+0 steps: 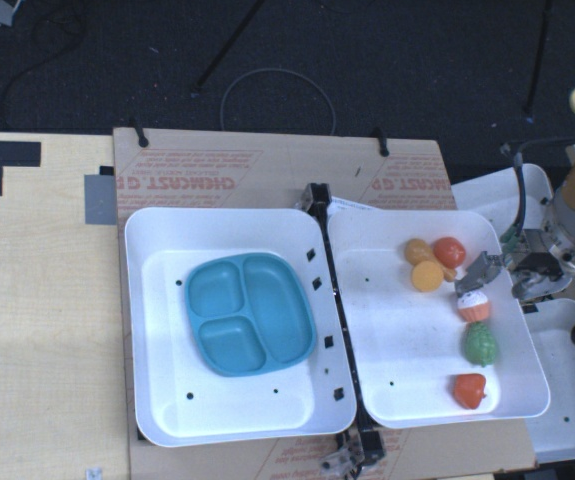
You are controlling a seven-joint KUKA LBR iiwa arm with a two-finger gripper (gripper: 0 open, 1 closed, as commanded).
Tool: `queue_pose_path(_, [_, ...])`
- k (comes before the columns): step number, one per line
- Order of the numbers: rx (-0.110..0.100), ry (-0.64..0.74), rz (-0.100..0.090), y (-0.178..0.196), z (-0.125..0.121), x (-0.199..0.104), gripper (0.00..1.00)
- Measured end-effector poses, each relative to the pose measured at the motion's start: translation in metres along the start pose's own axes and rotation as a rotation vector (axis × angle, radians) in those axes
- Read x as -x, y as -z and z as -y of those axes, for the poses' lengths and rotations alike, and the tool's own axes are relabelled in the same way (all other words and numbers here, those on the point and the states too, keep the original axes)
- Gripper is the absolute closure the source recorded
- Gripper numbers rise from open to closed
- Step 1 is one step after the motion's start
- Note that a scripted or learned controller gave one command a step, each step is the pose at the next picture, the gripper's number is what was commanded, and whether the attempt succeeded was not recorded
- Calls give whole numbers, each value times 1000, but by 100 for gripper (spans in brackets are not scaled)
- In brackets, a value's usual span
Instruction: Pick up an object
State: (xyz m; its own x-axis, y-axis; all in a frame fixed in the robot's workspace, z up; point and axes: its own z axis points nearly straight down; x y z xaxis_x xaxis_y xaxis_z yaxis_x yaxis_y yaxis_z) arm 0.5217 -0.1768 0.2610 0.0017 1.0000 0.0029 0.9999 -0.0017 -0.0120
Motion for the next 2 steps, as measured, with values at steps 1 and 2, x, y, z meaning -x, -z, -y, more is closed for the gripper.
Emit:
queue_pose_path(1, [9, 1, 2, 4, -2, 0, 0])
queue_pose_path(2, [5, 1, 1, -41, -7, 3, 0])
